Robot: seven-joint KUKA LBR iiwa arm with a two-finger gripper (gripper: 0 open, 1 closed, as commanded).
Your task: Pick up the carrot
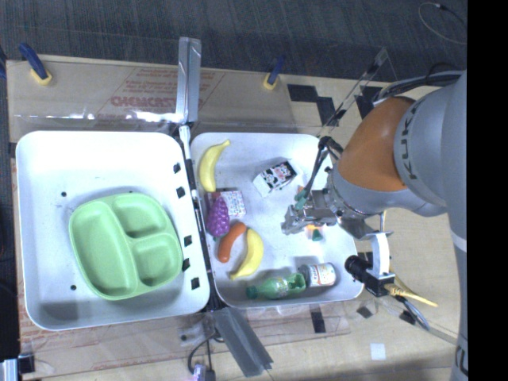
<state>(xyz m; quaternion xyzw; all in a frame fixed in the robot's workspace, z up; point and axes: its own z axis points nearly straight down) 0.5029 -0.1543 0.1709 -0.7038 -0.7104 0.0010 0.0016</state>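
Note:
The carrot (228,243), a short orange piece with a redder lower end, lies in the right bin (270,145) near its left wall. It rests between a bunch of purple grapes (217,215) and a banana (251,255). My gripper (306,219) hangs low over the middle-right of the same bin, about a hand's width to the right of the carrot and apart from it. A small green bit shows just under the gripper body.
Another banana (210,165) lies at the bin's top left, with a black-and-white carton (275,176) beside it. A green bottle (278,286) lies along the front wall. The left bin (48,157) holds a green divided plate (125,244).

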